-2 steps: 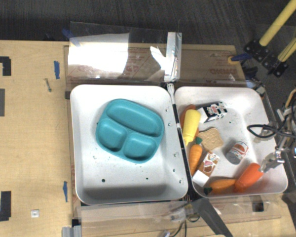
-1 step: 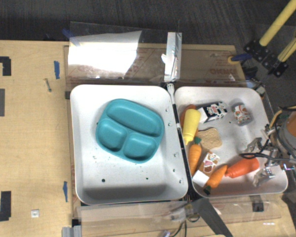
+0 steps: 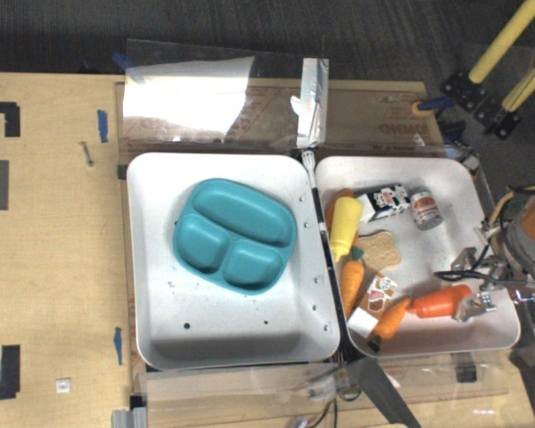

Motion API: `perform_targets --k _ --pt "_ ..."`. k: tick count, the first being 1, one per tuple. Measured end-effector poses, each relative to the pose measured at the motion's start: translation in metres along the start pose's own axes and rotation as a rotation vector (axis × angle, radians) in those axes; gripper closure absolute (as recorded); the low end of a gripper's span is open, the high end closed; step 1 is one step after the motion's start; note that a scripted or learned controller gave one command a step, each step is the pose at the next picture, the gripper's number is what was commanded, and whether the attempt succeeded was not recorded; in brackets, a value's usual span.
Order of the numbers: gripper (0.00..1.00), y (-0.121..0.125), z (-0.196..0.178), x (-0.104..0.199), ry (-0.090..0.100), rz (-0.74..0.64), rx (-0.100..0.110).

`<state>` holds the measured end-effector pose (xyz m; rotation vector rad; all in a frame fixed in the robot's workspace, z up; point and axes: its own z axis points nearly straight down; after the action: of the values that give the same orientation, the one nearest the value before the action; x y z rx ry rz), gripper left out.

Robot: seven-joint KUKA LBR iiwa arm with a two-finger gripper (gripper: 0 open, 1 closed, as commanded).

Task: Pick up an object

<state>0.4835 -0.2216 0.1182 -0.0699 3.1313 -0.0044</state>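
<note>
The gripper (image 3: pixel 478 303) hangs low at the right edge of the right white bin (image 3: pixel 455 173); whether the jaws are wide or narrow I cannot tell. Just to its left lies an orange-red plastic carrot (image 3: pixel 435 304), long axis running left-right, its near end touching or almost touching the gripper. The same bin holds a yellow squeeze bottle (image 3: pixel 344 225), a small tin can (image 3: pixel 425 210), and a tan cookie (image 3: pixel 380 250). The left white bin (image 3: pixel 152 266) holds a teal divided tray (image 3: pixel 235 233).
</note>
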Motion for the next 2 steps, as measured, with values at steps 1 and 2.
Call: perform_targets --k 1,2 --pt "1.0 0.025 -0.129 -0.038 -0.005 0.038 0.001" --pt "1.0 -0.006 -0.125 -0.087 -0.001 -0.208 -0.001"
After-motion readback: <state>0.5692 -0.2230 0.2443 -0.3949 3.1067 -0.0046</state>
